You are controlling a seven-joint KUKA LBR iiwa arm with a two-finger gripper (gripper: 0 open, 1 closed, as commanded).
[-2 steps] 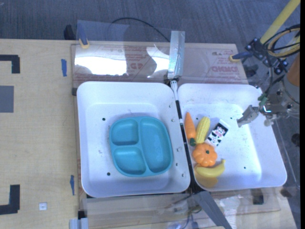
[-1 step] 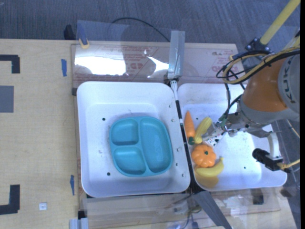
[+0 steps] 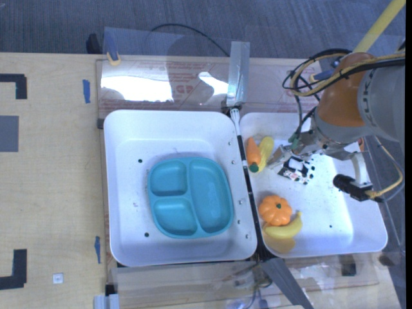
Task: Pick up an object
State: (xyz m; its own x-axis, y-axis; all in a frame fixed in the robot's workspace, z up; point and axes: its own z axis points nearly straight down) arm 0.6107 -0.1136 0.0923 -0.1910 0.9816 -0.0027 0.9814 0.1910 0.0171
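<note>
Although the grey arm with its orange band reaches well into the right-hand shallow white bin (image 3: 335,227), nothing is lifted yet, so by my reading the pick is at its approach stage and the grasp itself remains to be done. The two-finger gripper (image 3: 291,161) hangs low over the upper middle of that bin, just right of a small orange carrot-shaped toy with a green tip (image 3: 253,154) and a yellow toy piece (image 3: 266,148) lying beside it; whether its fingers are spread or pressed together I cannot tell, and no object shows between them. Nearer the bin's front edge sit an orange plastic pumpkin (image 3: 275,210) and a yellow toy banana (image 3: 287,228), touching each other and well apart from the gripper.

The carrot-shaped toy lies close against the divider between the bins, which leaves little room for a finger on that side. The pumpkin and banana sit just beside that wall too, though the bin floor to their right is open. A turquoise three-compartment plastic tray (image 3: 190,196) rests in the middle of the left-hand white bin (image 3: 122,134), far from the gripper.
</note>
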